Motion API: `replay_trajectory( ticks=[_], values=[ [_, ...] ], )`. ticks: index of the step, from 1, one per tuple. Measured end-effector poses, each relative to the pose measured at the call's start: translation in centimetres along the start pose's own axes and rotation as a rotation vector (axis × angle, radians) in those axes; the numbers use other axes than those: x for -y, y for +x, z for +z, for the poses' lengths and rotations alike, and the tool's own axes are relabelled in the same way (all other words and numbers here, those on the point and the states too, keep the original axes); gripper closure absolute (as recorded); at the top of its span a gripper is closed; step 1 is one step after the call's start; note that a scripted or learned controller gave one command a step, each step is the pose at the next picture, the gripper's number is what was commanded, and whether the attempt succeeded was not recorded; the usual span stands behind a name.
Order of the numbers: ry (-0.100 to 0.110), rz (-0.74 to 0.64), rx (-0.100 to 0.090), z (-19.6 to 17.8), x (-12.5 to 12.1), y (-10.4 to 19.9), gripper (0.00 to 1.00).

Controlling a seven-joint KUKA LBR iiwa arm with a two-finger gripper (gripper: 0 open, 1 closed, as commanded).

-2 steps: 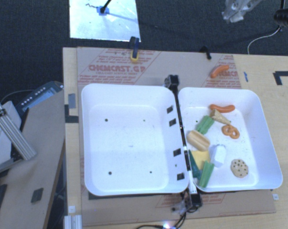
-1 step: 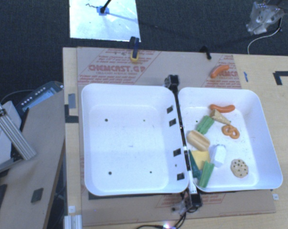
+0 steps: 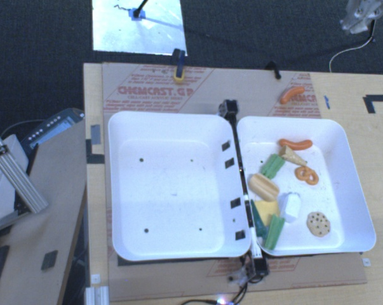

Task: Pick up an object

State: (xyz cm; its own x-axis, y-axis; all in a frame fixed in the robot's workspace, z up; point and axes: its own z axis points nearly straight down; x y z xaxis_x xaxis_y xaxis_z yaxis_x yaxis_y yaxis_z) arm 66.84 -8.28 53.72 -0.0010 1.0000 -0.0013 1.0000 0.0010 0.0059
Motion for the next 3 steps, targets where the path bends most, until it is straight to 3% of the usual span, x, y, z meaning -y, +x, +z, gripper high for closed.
replay_trajectory(
  ticks=[1,2,3],
  values=[
    [0.012,0.007,0.0,9.5,0.2,-8.2,1.0],
    [-0.004,-0.009,-0.002,-0.5,7.6,-0.9,1.0],
    [0.001,0.001,0.002,0.3,1.0,-5.0,1.0]
  ],
)
